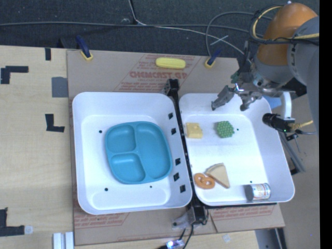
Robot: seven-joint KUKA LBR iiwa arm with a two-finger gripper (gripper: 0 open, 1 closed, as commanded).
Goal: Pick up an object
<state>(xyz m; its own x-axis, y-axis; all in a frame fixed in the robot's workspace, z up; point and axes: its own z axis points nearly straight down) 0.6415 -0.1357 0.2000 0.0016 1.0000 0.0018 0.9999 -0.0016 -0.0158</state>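
My gripper [232, 102] hangs open over the far edge of the right bin [270, 149], its two fingers spread wide with nothing between them. Below it in that bin lie a green bumpy ball [224, 129] and a pale yellow cheese-like block [194, 130]. Toward the bin's near side are a tan wedge [220, 175], an orange pretzel-like ring [204, 181] touching it, and a small silver can [258, 191] on its side at the near right corner.
The left bin [85, 139] holds a blue divided plate [138, 152]. A yellow banana-shaped object [170, 63] lies on the cardboard behind the bins. Black clips run along the divider between the bins. Cables trail across the back.
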